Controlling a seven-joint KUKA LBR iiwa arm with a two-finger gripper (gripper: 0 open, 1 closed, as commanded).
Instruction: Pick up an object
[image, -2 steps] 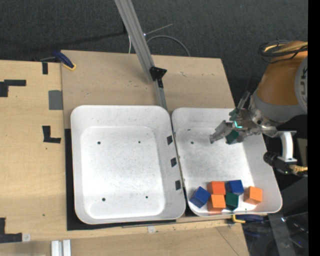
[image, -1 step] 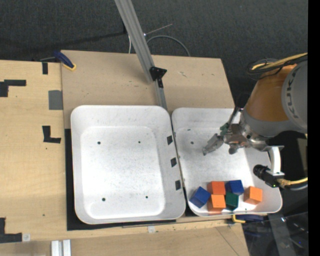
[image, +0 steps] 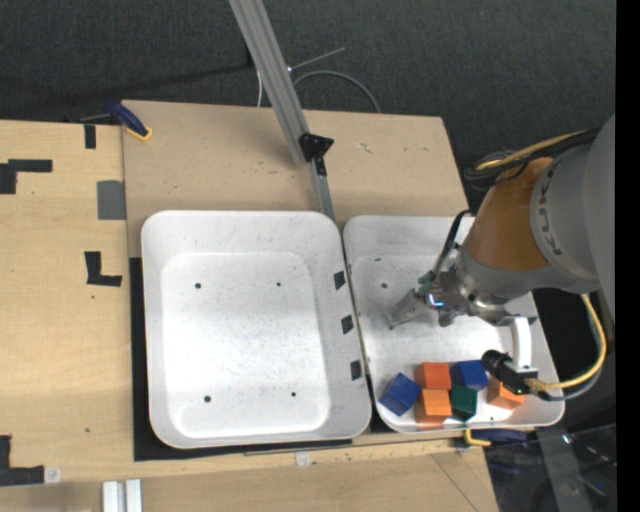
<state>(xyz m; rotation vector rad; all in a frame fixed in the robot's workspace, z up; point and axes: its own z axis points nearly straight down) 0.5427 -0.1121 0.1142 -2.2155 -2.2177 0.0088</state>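
Several blocks (image: 440, 390) lie clustered at the right bin's (image: 385, 245) near edge while the gripper (image: 412, 308) hangs above bare floor, holding nothing visible, opening indeterminate; approach step, requiring repositioning toward them

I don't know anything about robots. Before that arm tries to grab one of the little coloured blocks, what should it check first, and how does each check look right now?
1. Blocks lie in the right white plastic bin: ok, clustered at its near edge.
2. A block stands free enough to grab: ok, the small blue cube sits at the cluster's left end.
3. Two-finger metal gripper is above a block: not ok, it is over bare bin floor, further back than the cluster.
4. Fingers free of any object: ok, nothing is between them.
5. Orange cube, green cube have room for the fingers: not ok, packed tight against neighbours.
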